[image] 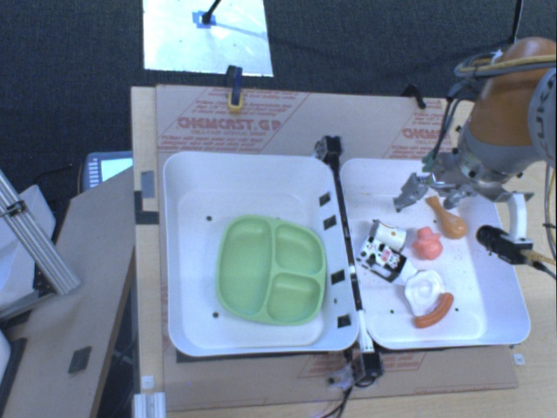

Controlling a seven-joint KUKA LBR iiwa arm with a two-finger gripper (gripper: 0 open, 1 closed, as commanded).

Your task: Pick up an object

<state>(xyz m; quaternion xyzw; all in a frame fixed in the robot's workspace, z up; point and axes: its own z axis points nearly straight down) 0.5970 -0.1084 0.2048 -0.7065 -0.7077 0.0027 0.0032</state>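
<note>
We see 2 bins. In the left bin (pixel 187 190), a green divided plate (pixel 271 270) fills the middle, leaving bare floor along the back and left wall. The right bin (pixel 374 181) is crowded at its center: a printed box (pixel 384 251), pink toy (pixel 426 243), orange drumstick (pixel 448 219), fried egg (pixel 423 288) and sausage (pixel 432 311). Its back-left corner lies open.
</note>
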